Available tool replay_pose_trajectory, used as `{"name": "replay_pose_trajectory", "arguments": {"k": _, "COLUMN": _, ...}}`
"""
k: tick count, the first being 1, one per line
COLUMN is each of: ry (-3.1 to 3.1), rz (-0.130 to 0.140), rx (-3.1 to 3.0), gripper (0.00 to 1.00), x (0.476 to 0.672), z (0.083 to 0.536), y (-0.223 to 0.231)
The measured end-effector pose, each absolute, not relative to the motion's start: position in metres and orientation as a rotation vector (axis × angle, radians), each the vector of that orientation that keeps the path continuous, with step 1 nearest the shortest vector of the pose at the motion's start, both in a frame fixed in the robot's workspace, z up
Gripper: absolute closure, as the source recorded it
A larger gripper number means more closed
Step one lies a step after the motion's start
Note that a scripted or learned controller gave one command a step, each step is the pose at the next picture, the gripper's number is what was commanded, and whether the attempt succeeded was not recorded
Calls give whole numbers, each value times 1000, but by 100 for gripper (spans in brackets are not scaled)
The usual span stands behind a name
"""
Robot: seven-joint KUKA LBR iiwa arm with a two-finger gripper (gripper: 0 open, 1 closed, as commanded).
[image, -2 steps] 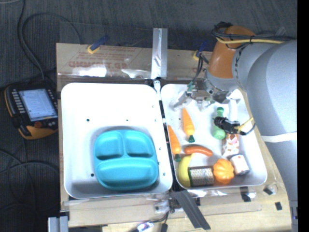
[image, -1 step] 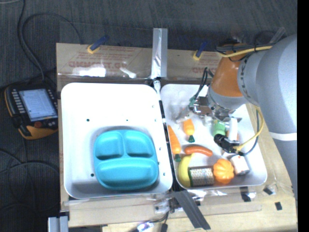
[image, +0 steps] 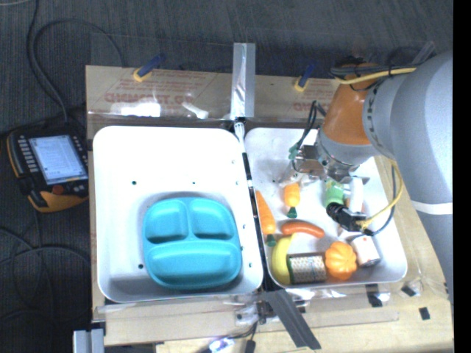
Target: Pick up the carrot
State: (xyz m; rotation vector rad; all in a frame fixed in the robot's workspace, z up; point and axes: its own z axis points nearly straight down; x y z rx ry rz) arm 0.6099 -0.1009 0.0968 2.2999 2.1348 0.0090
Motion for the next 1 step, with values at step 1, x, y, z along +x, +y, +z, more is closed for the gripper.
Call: {"name": "replay_pose_trajectory", "arguments": {"k": 1, "ry": 1912, "rz": -13, "rx": 2496, "gripper": 100, "x": 601, "z": 210, "y": -63}}
